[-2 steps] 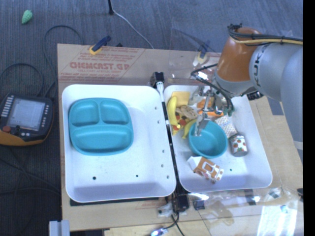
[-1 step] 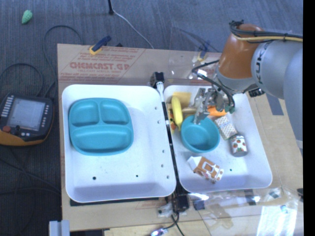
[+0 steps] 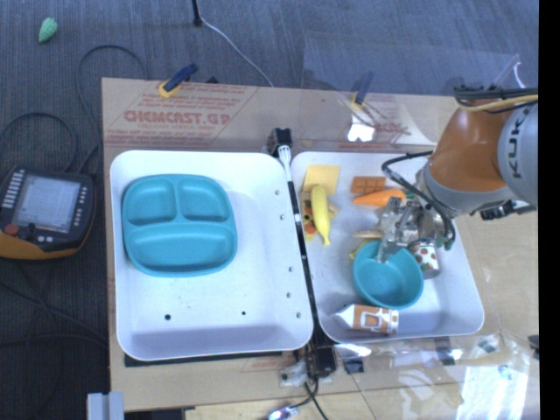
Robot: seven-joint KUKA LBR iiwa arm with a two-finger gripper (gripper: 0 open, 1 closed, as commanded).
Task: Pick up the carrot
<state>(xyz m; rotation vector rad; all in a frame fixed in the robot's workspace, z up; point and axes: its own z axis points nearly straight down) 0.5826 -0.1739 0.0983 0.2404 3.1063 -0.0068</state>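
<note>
- Camera view, progress: the carrot (image 3: 378, 198) lies in the right bin (image 3: 464, 309), toward its far side, just in front of an orange block (image 3: 367, 184). It rests on the bin floor and is not lifted; by my reading the pick is not yet made.
- Gripper (image 3: 399, 231) hangs over the right bin, nearer the camera than the carrot, above the far rim of the blue bowl (image 3: 388, 276). Nothing is visible between its fingers. Whether the jaws are spread or pressed together I cannot tell; the metal parts blur together from this angle.
- Left to do, as a judgement: shift the gripper back over the carrot, descend, close on it, and raise it clear.
- Right bin contents: carrot, orange block, a yellow block (image 3: 321, 178) at the far left corner, a banana (image 3: 320, 213) along the left wall, the blue bowl near the middle, a small carton (image 3: 374, 319) lying at the near edge, and a small red-and-white item (image 3: 428, 258) just right of the bowl, too small to name.
- The bowl looks empty, though the gripper covers part of its rim.
- Left bin (image 3: 262, 322) holds a blue divided plate (image 3: 179, 223) with three compartments, nothing in any of them.
</note>
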